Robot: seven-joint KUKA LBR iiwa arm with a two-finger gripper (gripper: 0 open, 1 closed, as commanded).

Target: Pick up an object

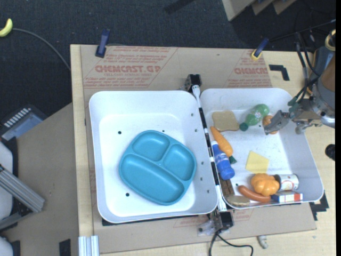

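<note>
At the near edge of the right bin (311,167) lie a marker (287,198), a hot dog (254,194) and an orange pumpkin-like toy (265,183), bunched against a small can (288,182). Any of them would do for picking up, and none is taken yet.

The pincer (276,122) hangs over the far right part of that bin, reaching in from the arm (322,97) at the side. There is something orange-brown right at its tips, but I cannot tell whether it is a gripped thing or part of the tool, nor whether the tips are spread or pressed together.

The likeliest target, to my eye, is the green bottle-shaped toy (256,114) just beside the pincer, with a tan slice of bread (226,120) next to it. To do this well I would come straight down over the middle of one thing that lies apart, span its narrow side, and stay off the bin wall. The yellow cheese slice (258,161) lies flat and alone but offers little to pinch. The carrot (222,141) and the blue bottle (224,163) lie along the divider, awkward to reach around.

The left bin (106,111) holds a blue divided plate (157,166), with nothing on it. Both bins sit on the tabletop (160,63).
</note>
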